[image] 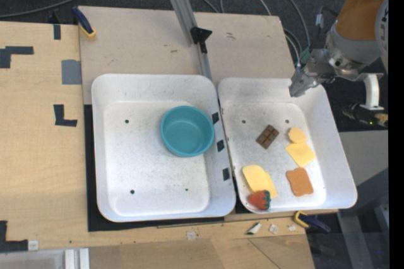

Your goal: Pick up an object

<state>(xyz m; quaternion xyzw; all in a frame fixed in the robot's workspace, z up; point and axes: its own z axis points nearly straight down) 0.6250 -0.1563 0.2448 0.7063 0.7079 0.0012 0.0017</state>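
- Over the right bin's (334, 135) far corner hangs the hand (298, 88); whether it is apart or together, I cannot tell
- Chocolate piece (267, 136) lies mid-bin; teal bowl (187, 130) sits in the left bin (113, 135)

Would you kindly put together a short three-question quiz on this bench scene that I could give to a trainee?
1. True or false: the blue bowl sits in the right bin.
2. Which item lies nearest the gripper? A) the brown chocolate piece B) the orange piece C) the red strawberry
3. Fill in: the strawberry touches a ____ coloured piece just above it in the view.

Key:
1. False; it sits in the left bin.
2. A.
3. Yellow.
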